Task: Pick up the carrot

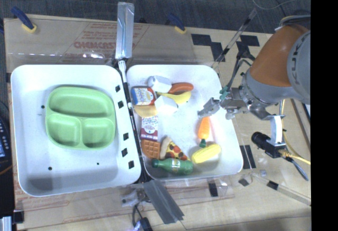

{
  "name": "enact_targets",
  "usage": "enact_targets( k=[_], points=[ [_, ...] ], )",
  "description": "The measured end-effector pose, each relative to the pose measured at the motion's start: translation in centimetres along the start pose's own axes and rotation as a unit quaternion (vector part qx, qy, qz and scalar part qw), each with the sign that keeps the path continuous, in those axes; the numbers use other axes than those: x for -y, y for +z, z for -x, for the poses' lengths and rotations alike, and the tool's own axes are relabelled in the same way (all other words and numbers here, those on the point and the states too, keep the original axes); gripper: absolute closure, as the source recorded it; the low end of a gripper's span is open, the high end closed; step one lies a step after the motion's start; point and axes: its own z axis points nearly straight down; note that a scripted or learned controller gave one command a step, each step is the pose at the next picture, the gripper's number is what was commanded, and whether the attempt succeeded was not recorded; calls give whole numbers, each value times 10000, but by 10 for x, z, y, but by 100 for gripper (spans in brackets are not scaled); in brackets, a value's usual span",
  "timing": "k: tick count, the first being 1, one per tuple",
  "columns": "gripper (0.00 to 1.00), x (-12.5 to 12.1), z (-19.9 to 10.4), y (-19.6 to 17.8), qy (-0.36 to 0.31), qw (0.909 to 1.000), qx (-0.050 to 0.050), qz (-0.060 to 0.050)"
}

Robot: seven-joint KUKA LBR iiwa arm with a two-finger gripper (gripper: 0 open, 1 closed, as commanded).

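Just below gripper (215,106), carrot (204,128), corn (206,154) beside it

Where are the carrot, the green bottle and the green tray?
carrot (204,128), camera view, middle of its orange body.
green bottle (174,166), camera view, middle of its body, lying on its side.
green tray (81,95), camera view, floor of its large upper compartment.
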Motion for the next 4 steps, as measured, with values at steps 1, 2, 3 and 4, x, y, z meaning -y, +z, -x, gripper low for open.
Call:
enact_targets(
  k=[1, 2, 3, 4],
  points=[
    [0, 0, 0, 0, 0, 10000, 0, 0],
    [100, 0, -1, -10, -23, 10000, -1, -9],
    [0, 0, -1, -10, -26, 10000, 2, -9],
    [0, 0, -1, -10, -26, 10000, 2, -9]
  ],
)
